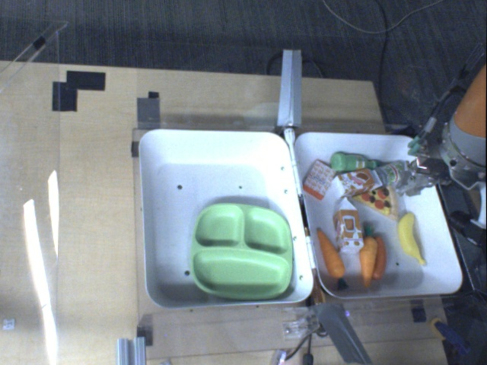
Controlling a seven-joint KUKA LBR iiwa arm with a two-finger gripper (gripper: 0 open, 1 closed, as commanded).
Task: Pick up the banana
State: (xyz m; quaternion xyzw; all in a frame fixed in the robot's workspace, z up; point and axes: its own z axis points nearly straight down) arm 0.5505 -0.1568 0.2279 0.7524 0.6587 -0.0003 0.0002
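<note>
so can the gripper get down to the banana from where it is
Probably yes. The banana lies apart from the other food, near the right wall of the right bin, with nothing on top of it. The gripper is just above it in the view.

Printed packets [319, 179] lie in the right bin [449, 276], but none of their lettering can be read.

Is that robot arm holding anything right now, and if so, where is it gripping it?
Nothing appears held. The gripper sits at the right bin's upper right edge, while the banana lies loose on the bin floor below it.
</note>
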